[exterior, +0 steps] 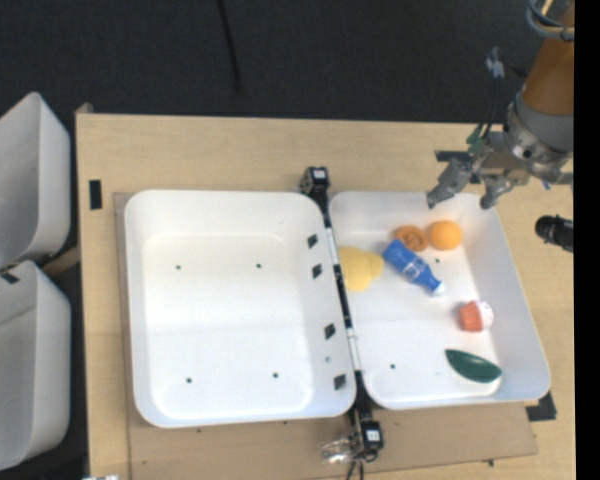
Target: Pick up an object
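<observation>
Orange ball (444, 234) is judged the nearest candidate, lying near the far wall of the right bin (515, 298), touching a ridged orange piece (410, 238) and just beside a blue bottle (413, 267); it is taken to be light, smooth and apt to roll, so a hold across its middle is advised; the gripper (469, 192) is seen spread open and empty above the bin's far edge

text: none legible | labels: none | numbers: none
</observation>
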`<state>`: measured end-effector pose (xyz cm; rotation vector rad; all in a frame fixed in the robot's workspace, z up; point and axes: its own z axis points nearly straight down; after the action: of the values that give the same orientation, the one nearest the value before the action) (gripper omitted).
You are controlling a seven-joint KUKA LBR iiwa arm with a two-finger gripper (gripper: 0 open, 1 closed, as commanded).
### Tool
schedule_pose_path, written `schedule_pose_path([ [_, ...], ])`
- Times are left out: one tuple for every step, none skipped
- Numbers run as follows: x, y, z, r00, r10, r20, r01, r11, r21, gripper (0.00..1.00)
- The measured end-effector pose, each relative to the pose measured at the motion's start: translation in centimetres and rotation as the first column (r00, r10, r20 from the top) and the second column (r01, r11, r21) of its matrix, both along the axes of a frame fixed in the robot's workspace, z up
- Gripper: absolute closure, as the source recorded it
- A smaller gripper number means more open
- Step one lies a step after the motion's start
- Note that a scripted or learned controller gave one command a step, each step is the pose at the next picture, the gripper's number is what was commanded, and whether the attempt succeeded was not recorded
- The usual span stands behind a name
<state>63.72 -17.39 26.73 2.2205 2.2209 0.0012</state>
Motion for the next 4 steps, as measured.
schedule_pose_path([
  [-4.7,1.0,-14.6,1.0,-0.001,-0.016,0.001,1.0,0.003,0.0],
  [-4.6,3.6,-16.8,1.0,0.003,-0.003,-0.003,1.0,0.0,0.0],
  [-4.5,3.3,-15.5,1.0,-0.002,0.002,0.002,1.0,-0.001,1.0],
  [4.4,9.5,-6.1,1.0,0.006,-0.012,-0.006,1.0,-0.002,1.0],
])
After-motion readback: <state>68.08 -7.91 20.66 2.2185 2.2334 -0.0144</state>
